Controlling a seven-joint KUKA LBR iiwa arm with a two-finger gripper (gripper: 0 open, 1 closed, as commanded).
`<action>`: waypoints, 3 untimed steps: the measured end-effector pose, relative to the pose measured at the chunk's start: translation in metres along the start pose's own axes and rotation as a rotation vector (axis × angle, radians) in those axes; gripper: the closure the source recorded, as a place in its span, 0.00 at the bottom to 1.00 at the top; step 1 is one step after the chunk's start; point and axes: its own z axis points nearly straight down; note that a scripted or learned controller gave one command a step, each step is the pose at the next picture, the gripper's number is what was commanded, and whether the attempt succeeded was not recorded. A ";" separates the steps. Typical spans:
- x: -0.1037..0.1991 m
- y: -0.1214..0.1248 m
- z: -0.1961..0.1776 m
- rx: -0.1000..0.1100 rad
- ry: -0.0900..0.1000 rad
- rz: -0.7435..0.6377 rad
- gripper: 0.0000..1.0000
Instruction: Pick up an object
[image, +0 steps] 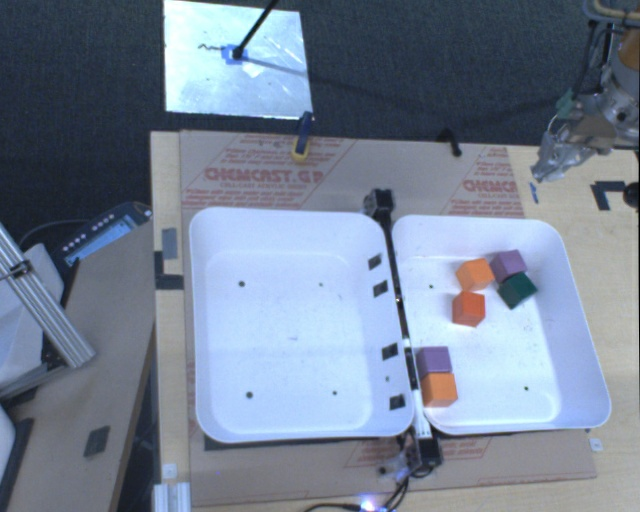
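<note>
Gripper (552, 165) parked high at upper right of cam view, over the bench beyond the far rim of right bin (575, 300). Well apart from all blocks. Nothing between its tips, touching nothing. How far open: cannot tell, tips too small and blurred.

Candidates, all in right bin:
- orange block (475, 274), purple block (508, 264), dark green block (517, 290): a tight cluster toward far side, purple and green look touching, orange just beside purple.
- red-orange block (468, 308) just below the cluster, near orange block but w/ a visible gap on most sides.
- 2nd purple block (433, 360) and 2nd orange block (439, 388): stacked edge to edge, close to the centre divider (398, 300).

Left bin (290, 330) has no blocks.

Judgement, step in hand = approach, not yet begun. Best target prob. the red-orange block: most free room for 2 tips. Line jaws up across its free faces, come down vertical over its centre, close only once low. Avoid the pair by the divider (wall blocks 1 tip) and the 3-block cluster (a tip likely lands on a neighbour and shoves it).
</note>
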 end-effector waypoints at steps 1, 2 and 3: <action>0.029 -0.001 -0.003 0.004 0.001 0.001 1.00; 0.058 -0.001 -0.004 0.004 0.001 0.001 1.00; 0.091 -0.001 -0.020 0.003 0.001 0.000 1.00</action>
